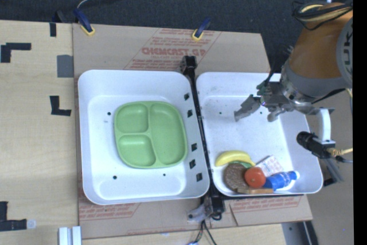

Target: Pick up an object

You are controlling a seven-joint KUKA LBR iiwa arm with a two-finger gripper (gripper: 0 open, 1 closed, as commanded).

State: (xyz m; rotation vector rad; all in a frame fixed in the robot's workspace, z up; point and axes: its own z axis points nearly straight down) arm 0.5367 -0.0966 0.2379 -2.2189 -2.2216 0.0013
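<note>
Your pincer (259,110) hangs over the upper middle of the right bin (229,86), reaching in from three o'clock on the grey arm (321,51) with its orange band. Its two fingers (248,107) are spread apart with nothing between them, and bare white bin floor shows beneath.

Everything you could pick lies heaped in the right bin's corner at about five o'clock, well apart from the pincer. A yellow banana (233,157) lies at the pile's ten o'clock edge. Just below it sits a brown round disc (233,176), and a red tomato-like ball (256,177) touches that disc on its three o'clock side. A plastic bottle with a blue cap end (282,179) lies on its side toward three o'clock of the ball, with a small white packet (272,164) above it.

In the left bin (92,123) you have a green divided plate (151,134) lying flat near the middle. Both bins rest on a cardboard sheet (166,46) on the worktop (28,123).
</note>
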